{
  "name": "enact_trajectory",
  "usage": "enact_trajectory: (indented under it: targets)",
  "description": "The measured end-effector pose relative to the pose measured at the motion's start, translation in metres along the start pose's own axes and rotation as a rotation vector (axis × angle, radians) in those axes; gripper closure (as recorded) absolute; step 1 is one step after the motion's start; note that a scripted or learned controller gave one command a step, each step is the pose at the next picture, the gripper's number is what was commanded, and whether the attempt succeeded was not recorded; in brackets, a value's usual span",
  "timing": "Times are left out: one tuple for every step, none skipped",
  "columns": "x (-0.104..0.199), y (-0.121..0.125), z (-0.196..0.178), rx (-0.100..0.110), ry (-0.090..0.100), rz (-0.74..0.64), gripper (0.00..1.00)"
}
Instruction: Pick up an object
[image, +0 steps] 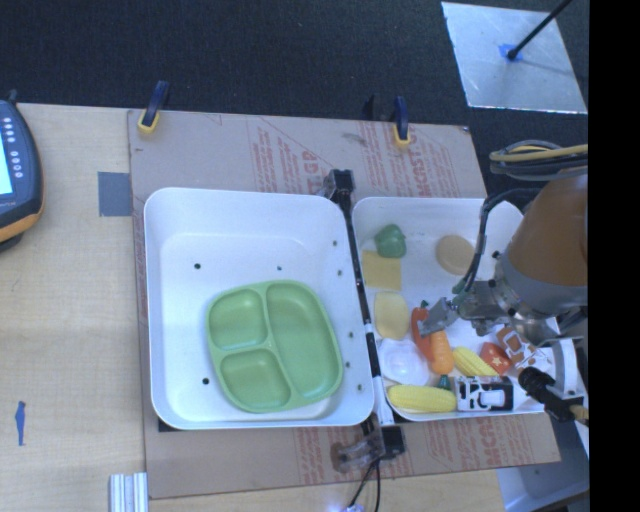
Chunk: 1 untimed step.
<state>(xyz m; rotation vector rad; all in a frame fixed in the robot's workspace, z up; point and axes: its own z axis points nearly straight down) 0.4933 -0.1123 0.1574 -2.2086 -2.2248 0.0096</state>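
Pincer (432, 322) down among the toys in the right white bin (425, 212)

Can't tell its grip state; small orange plastic carrot (438, 350) at its six o'clock, so descend straight and centred

An orange carrot (438, 350) lies just below the hand (437, 316); a yellow corn cob (421, 399) lies farther below, lengthwise.

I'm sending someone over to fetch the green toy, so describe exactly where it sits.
Look in the right bin, crowded with toy food. Near its far left corner lies the small green piece, just above a pale yellow block; it's that bin's only green item.
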Motion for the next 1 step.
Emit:
enact_trajectory:
  targets:
    - [0.0066,0.0235,0.0680,-0.004,0.001,0.000,0.00]
